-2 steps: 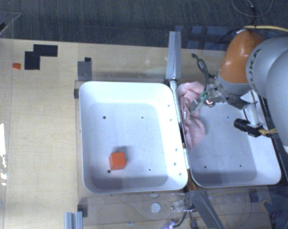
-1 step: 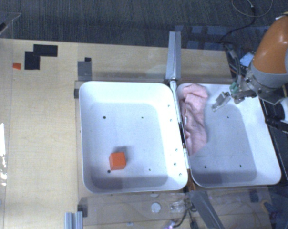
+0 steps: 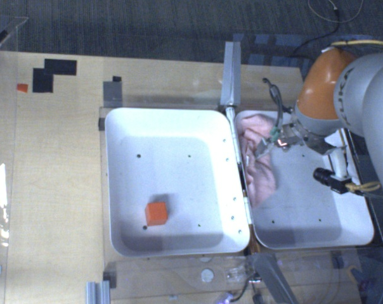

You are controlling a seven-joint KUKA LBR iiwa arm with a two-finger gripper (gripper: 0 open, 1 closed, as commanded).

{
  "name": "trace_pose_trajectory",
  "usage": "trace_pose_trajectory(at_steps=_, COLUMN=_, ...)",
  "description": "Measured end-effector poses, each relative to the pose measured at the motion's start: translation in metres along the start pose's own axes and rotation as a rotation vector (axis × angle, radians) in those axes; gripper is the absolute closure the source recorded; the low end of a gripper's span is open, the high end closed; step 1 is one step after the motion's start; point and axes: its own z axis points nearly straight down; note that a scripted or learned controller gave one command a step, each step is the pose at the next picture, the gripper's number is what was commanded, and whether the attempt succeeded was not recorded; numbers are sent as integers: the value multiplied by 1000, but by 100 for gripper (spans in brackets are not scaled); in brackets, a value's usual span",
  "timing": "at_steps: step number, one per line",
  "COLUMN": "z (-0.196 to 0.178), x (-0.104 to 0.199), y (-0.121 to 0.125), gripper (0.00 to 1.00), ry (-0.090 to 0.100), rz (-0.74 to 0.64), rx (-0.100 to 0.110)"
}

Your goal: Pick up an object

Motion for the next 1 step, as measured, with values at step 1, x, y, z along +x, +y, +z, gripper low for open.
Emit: trace_pose_trajectory(at_steps=1, z=3, x=-9, y=-65, gripper=0, ry=-5, rz=-242, rx=-8)
